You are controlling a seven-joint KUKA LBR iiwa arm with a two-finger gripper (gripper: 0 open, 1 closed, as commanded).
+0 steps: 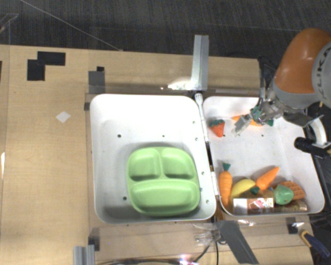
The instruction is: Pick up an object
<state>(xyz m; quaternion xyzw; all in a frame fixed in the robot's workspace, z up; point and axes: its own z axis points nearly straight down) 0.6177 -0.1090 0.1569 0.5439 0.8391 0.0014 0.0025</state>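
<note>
The gripper hangs in the right bin near its back wall; whether it is apart or together cannot be told. A small orange piece lies against it, and a toy strawberry sits just beside. Plastic carrots, a lemon and a box crowd the front wall. The left bin holds a green divided plate.

Grey arm with orange band reaching over right shallow white bin, gripper beside small orange toy piece; green three-compartment plastic tray in left white bin.
</note>
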